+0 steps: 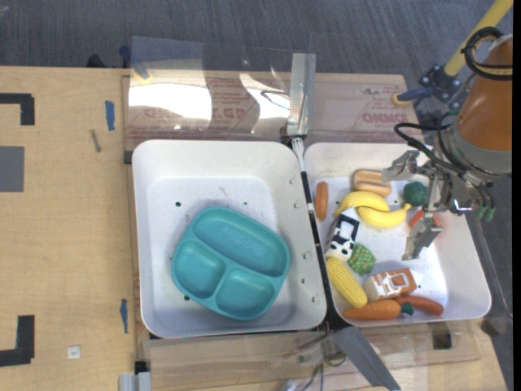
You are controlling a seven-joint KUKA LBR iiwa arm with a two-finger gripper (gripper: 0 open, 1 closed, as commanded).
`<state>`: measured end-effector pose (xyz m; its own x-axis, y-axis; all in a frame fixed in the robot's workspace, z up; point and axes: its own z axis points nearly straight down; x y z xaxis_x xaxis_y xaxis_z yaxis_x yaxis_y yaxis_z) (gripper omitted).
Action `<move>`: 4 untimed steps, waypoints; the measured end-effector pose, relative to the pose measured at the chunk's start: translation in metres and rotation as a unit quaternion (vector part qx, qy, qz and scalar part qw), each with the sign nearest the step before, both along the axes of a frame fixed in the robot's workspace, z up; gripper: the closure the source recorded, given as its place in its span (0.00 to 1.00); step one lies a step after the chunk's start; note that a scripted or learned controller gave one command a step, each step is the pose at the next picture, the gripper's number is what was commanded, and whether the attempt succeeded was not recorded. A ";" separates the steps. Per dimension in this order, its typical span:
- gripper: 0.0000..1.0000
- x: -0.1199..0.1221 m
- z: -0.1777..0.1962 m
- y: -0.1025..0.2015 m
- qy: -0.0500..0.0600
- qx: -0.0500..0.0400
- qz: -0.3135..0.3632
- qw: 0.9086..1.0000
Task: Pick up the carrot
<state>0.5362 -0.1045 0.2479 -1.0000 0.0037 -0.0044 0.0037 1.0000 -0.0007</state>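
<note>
That carrot (376, 309) looks light, stiff and smooth; pinch its thick middle, gripper (423, 233) fingers spread, empty.

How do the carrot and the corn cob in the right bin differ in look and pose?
The carrot is orange and smooth; the corn cob is yellow and bumpy. The carrot lies nearly crosswise along the right bin's near wall, while the corn cob lies at a slant by the bin's left wall. Both are long toy foods lying flat in that bin, apart from the gripper.
</note>
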 end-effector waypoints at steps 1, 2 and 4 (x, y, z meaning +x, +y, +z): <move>0.00 0.068 -0.140 0.011 -0.002 0.000 0.031 1.000; 0.00 0.067 -0.151 -0.030 -0.005 0.003 -0.202 0.979; 1.00 0.071 -0.158 0.007 -0.003 0.001 -0.247 0.969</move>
<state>0.6067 -0.0979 0.0895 -0.8760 0.4823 -0.0090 0.4823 0.8760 0.0019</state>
